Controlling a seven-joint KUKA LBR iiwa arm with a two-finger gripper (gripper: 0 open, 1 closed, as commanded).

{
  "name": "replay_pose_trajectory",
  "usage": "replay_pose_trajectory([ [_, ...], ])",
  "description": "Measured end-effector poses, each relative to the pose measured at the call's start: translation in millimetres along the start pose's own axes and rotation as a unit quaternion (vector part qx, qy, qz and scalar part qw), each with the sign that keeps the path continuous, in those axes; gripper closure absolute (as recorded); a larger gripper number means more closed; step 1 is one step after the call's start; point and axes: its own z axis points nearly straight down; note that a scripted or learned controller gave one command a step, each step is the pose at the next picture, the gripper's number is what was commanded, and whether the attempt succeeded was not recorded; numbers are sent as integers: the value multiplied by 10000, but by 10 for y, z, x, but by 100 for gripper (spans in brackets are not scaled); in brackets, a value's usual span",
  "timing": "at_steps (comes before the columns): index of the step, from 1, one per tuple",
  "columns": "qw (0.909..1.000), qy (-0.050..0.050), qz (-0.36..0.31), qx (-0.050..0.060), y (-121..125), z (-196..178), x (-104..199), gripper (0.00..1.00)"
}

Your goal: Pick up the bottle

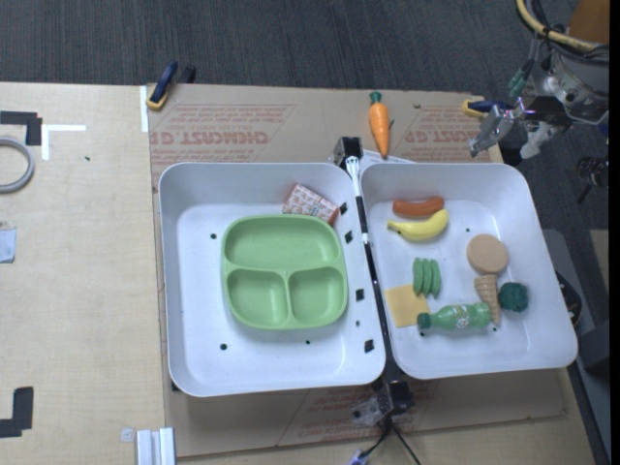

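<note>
The bottle (456, 319) is small and green, with a white band round its middle. It lies on its side in the right bin (542, 352), near that bin's front wall, cap end pointing left. It sits well apart from the tool (506, 129), toward the front of the view.
</note>
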Motion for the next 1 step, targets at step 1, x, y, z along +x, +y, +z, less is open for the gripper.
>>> replay_pose_trajectory([
  [1,10000,-9,-14,-4,5,-96,0,100],
])
